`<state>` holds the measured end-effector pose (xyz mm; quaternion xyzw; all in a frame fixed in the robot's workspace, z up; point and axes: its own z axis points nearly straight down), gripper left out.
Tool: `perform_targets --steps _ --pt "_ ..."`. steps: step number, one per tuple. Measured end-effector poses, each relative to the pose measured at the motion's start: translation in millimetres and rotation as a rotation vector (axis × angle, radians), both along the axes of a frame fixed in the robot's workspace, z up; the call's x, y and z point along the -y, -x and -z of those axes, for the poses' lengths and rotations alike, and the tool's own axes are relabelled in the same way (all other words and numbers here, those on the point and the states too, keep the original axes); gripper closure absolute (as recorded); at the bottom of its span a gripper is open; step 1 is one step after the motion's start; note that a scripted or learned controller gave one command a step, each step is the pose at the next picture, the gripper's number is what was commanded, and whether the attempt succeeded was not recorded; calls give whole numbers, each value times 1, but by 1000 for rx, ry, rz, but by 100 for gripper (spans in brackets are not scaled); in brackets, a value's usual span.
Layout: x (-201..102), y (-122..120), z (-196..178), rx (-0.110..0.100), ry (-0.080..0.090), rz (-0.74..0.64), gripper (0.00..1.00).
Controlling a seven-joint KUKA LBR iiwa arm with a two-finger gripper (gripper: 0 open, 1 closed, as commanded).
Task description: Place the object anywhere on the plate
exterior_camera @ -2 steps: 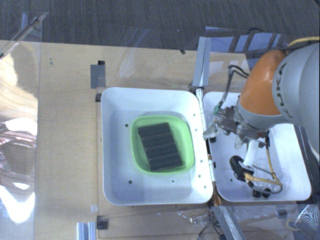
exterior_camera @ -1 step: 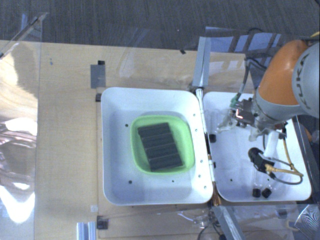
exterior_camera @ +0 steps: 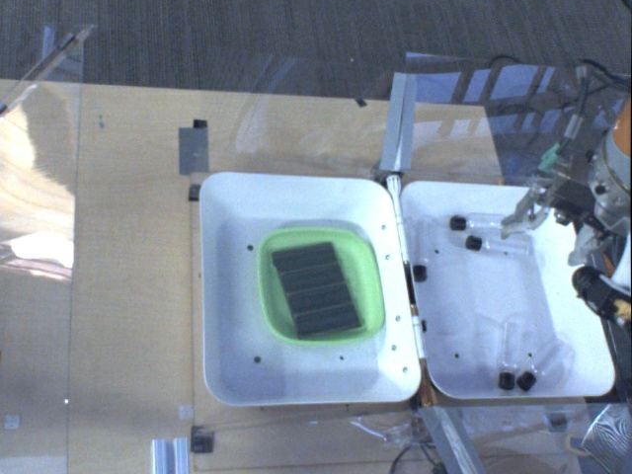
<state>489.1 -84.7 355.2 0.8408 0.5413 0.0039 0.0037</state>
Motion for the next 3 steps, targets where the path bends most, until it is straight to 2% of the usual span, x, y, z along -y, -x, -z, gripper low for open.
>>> perform_targets --steps 1,2,3 --pt "79 -5 -81 2 1 230 0" --pt "95 1 5 -8 -2 277 0" --pt "114 0 -32 -2 -1 236 0"
